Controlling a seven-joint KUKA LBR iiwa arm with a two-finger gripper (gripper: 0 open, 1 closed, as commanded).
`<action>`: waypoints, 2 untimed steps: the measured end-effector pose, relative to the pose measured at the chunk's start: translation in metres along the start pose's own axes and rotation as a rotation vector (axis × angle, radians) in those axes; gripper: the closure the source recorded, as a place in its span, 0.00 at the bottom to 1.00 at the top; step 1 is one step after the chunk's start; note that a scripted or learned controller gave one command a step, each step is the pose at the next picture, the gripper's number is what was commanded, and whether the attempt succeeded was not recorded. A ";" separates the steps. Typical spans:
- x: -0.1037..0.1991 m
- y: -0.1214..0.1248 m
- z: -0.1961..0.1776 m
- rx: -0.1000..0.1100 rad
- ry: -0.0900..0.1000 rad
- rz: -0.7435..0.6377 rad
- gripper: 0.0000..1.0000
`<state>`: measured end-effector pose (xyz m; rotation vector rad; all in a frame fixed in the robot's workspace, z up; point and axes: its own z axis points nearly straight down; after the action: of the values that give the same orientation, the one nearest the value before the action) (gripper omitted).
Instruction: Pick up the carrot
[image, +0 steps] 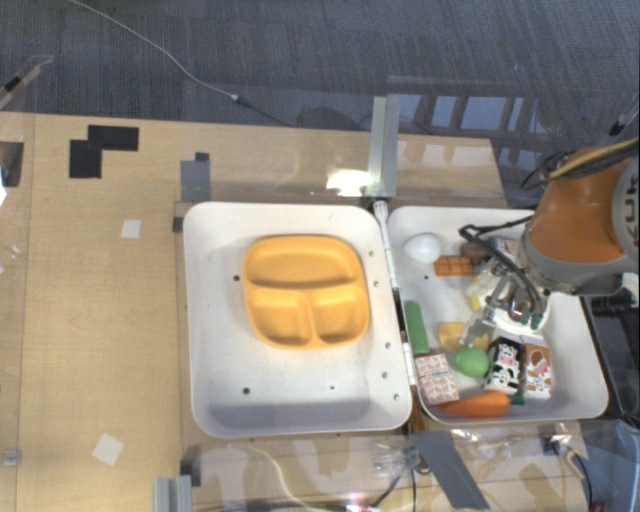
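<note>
Carrot first: the orange, tapered plastic carrot (478, 405) lies on its side along the near wall of the right-hand shallow white bin (590, 395), pointing left to right, untouched. Just above it sits a round green ball-like toy (470, 361), and to that toy's right stands a small carton printed black and white like a cow (505, 366), with a second small carton with red markings (537, 370) beside it. A little pink patterned packet (436, 377) rests to the carrot's upper left, and a green stick-shaped piece (415, 327) lies along the bin's left wall. Farther back are a white egg-shaped object (423, 246) and a brown bar (455, 266). The jaws (492, 322) hang over the middle of this bin, above the green toy and apart from the carrot; whether they are parted or closed I cannot tell. The grey arm with its orange band (575, 215) reaches in from the right. The left-hand white bin (215, 395) holds a yellow divided plastic tray (305, 290). Both bins rest on the pale wooden surface (90, 330).
</note>
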<state>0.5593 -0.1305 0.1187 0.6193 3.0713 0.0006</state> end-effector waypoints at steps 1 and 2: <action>-0.054 0.064 0.030 -0.003 -0.005 -0.176 0.00; -0.035 0.019 -0.067 0.000 -0.011 -0.243 0.00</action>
<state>0.5979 -0.1269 0.1861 0.2425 3.1129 -0.0040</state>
